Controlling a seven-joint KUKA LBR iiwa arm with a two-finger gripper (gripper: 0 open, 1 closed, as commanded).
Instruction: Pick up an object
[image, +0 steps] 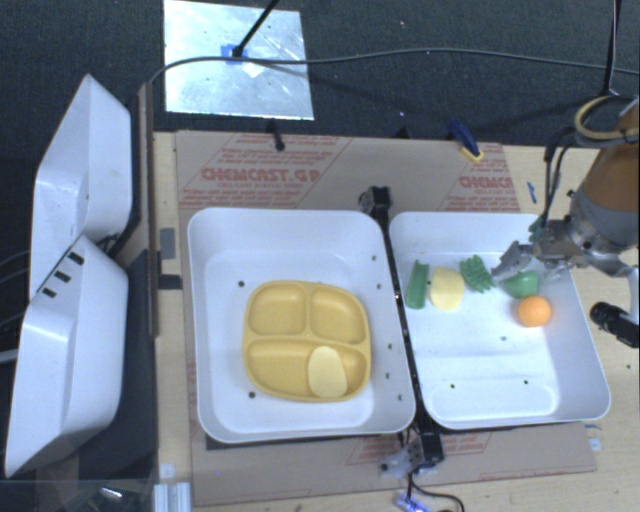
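Left bin (215, 330) holds a yellow divided tray (290, 320) with a pale yellow oval piece (327, 372) in its near right compartment. Right bin (520, 400): from left, an upright green strip (417, 284), touching it a pale yellow lump (447, 290), then a ridged green piece (474, 272), all in the far half. Further right sits a darker green item (522, 286), and just near-right of it an orange ball (534, 311). The gripper (519, 262) hangs over the far right of this bin, directly above the green item's far-left edge; whether it is spread or closed I cannot tell. Judged target: that green item, lying just near-right of the tips, long axis unclear
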